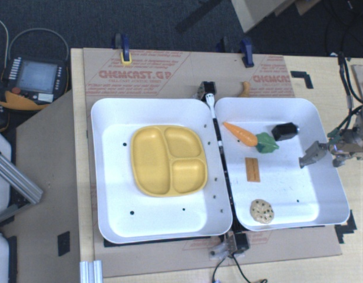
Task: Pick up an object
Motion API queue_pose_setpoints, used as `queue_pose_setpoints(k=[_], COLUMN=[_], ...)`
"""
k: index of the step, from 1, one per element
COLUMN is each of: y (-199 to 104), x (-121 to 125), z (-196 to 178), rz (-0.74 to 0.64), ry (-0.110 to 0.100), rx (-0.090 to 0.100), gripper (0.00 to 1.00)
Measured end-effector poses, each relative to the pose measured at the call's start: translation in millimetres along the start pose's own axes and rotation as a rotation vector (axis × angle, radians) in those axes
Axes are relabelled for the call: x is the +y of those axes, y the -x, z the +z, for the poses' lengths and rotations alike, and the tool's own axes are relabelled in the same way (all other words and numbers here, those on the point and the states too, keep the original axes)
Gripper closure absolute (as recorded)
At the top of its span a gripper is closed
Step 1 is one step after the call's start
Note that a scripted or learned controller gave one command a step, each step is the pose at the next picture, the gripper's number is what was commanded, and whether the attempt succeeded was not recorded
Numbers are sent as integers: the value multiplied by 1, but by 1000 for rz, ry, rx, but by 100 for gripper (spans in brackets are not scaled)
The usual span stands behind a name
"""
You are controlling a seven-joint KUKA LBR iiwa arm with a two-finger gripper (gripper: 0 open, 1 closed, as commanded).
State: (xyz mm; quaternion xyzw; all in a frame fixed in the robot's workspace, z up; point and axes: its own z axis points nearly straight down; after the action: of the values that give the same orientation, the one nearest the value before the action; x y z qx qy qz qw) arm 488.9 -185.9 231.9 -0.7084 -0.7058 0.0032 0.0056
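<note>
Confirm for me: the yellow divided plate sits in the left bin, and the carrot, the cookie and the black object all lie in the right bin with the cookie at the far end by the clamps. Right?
Not quite. The cookie lies at the near end of the right bin, not by the clamps, as the camera view shows. The rest holds: the yellow divided plate sits in the left bin, and the carrot and the black object lie in the right bin.

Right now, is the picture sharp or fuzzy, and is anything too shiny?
In the camera view, the yellow plate, carrot and cookie look sharp; the gripper at the right is a little soft; the white bins are bright, without hard glare; shadows are faint.
</note>
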Motion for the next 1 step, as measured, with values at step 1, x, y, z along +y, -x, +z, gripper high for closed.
queue_pose_setpoints(k=[1], y=[0], x=[3], z=[-6], rz=[-4], ry=[12], rx=[-3], gripper=[0])
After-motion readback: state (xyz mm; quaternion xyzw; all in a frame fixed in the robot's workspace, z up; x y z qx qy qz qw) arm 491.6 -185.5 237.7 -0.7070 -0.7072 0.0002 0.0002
